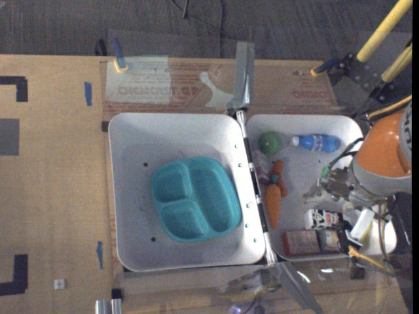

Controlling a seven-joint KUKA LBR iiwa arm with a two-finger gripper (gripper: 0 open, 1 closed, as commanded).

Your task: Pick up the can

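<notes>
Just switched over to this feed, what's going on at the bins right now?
The arm reaches in from the right, with its gripper low over the right bin, just above a small black-and-white carton. Nothing is visibly held. What looks like the can lies on its side near that bin's front edge, untouched. A carrot, a green ball and a bottle share that bin. The left bin holds a teal tray.

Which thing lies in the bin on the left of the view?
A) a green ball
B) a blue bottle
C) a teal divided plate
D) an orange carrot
C: the teal divided plate lies in the left bin, while the carrot, bottle and ball lie in the right bin.
</notes>
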